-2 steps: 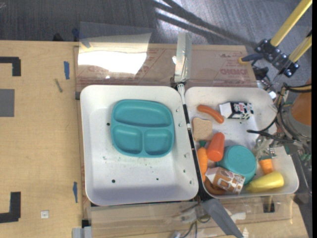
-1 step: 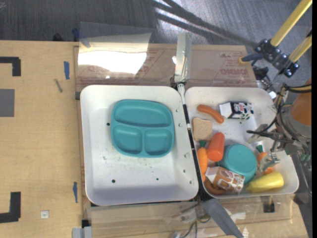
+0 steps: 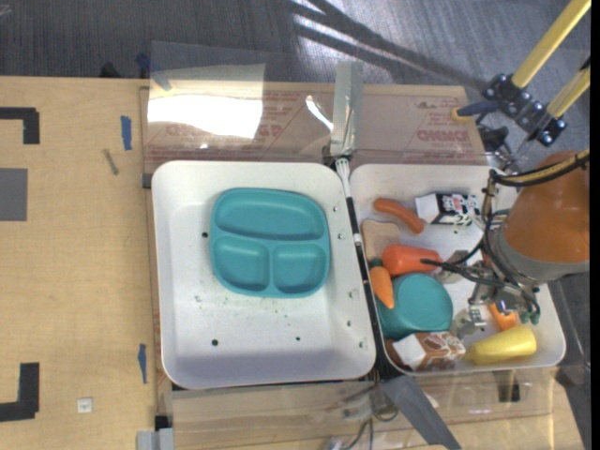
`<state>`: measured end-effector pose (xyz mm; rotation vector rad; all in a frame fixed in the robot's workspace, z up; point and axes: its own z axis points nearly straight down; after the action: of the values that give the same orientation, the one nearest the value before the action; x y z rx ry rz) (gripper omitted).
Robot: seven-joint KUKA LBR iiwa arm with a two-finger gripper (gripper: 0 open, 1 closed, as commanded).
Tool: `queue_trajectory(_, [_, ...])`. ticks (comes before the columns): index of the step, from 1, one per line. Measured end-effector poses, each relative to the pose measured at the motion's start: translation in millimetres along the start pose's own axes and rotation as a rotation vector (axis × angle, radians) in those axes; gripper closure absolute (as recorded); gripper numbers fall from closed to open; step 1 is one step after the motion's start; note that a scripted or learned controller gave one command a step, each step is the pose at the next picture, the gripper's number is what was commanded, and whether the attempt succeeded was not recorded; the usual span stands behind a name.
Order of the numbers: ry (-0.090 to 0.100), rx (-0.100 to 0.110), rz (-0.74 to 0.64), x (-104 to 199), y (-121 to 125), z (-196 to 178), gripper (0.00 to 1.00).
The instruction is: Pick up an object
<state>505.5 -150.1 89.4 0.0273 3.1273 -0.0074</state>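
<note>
The right bin point(image 3: 553, 345) holds a jumble of toy items. An orange sausage shape point(image 3: 398, 216) lies near the back, with a black-and-white piece point(image 3: 448, 206) beside it. In the middle sit an orange-red piece point(image 3: 409, 257), an orange carrot point(image 3: 382, 287) and a teal bowl point(image 3: 418, 306). At the front are a yellow piece point(image 3: 504, 346), a brown-and-white box point(image 3: 429, 349) and a small orange piece point(image 3: 505, 319). My gripper point(image 3: 489, 306) is low in this bin, just right of the teal bowl and right beside the small orange piece. The wrist hides its tips.
The left bin point(image 3: 178, 326) bears a teal divided plate point(image 3: 270, 242). The arm's orange band point(image 3: 553, 221) hangs over the right bin's right side, with cables trailing toward the bowl. A clear divider point(image 3: 344, 120) stands behind the bins. Brown board point(image 3: 66, 279) lies to the left.
</note>
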Motion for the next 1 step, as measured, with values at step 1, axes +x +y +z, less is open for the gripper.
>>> queue_trajectory(1, [0.003, 0.003, 0.022, -75.1, 41.7, 0.9, 0.0])
